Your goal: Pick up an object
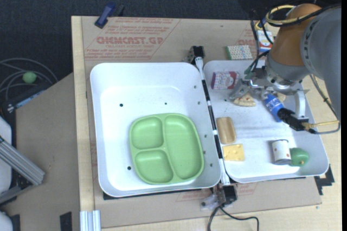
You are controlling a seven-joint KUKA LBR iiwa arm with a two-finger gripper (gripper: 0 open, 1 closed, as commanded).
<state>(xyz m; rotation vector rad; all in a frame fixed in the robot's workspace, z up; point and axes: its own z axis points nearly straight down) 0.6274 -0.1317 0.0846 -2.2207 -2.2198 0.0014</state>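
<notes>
My gripper (242,90): low over the far part of the right bin (312,162), fingers pointing left; how wide they stand I cannot tell. Its tip sits at a tan, flat piece (245,100) on the bin floor; whether it touches I cannot tell.

Right bin, contents:
- Small packet, white and dark red (223,80), far left corner, just left of my gripper.
- Blue bottle (272,104), lying tilted, just right of the tan piece, under my wrist.
- Tan bar (225,129), near the left wall, middle.
- Yellow cheese-like slab (234,152), just nearer than the bar.
- White cylinder (280,151) on its side, near right.
- Green round piece (299,156), touching or just beside the cylinder, near the right rim.

Left bin (108,83): a green divided plate (165,147), three compartments, in the near half.

Open room: bare floor in the middle of the right bin, between bottle, bar and cylinder; far half of the left bin bare. The bins meet along a shared wall.
</notes>
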